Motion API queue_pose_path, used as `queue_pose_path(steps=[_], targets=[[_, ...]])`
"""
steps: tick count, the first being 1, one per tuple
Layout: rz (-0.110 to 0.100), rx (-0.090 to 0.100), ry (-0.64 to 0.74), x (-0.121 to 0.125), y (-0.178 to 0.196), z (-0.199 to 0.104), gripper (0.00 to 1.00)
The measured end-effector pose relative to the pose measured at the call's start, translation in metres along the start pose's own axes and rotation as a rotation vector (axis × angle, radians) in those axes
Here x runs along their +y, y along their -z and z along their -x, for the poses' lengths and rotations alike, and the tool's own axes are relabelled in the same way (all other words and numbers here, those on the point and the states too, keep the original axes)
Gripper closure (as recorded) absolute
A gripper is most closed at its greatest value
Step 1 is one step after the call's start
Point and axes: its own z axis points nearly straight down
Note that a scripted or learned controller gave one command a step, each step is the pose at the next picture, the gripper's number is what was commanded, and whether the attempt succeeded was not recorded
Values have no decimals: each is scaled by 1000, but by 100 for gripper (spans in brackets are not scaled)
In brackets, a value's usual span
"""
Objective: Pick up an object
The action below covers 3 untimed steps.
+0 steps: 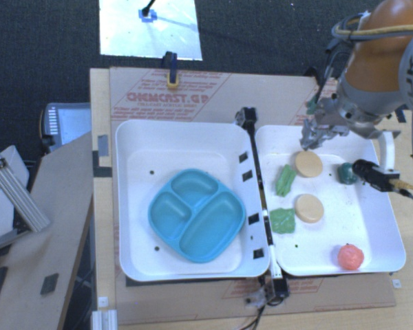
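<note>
- The grey arm [382, 53] with its orange band reaches in from the right and ends over the far left part of the right bin [375, 215].
- The jaws point down into that bin, just beyond the far tan disc [308, 164]. From this slant it cannot be told whether they are apart or together, and nothing can be seen between them.
- Six loose things lie on the right bin's floor, none of them lifted.
- The far tan disc lies flat, close to the jaws. Whether the two touch cannot be told.
- A second tan disc [309, 207] lies nearer, about in the middle of the bin.
- A long green piece [285, 180] lies just left of the far disc, on a slant.
- A squat green piece [283, 220] lies just left of the near disc, close to the black divider [253, 177] between the bins.
- A small dark teal thing [346, 173] sits to the right of the far disc, well apart from it.
- A red-pink ball [350, 256] rests in the near right corner, apart from the rest.
- The left bin [134, 184] holds a blue divided plate [196, 214], lying flat toward its near side.
- Both bins sit on a printed cardboard sheet [168, 96] on the desk [100, 102].
</note>
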Motion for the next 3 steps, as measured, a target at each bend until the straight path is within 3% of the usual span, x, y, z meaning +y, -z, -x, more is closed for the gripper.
queue_pose_path(steps=[2,3], targets=[[-3,1,1,-42,-20,-105,100],[-3,2,3,-51,-37,-161,100]])
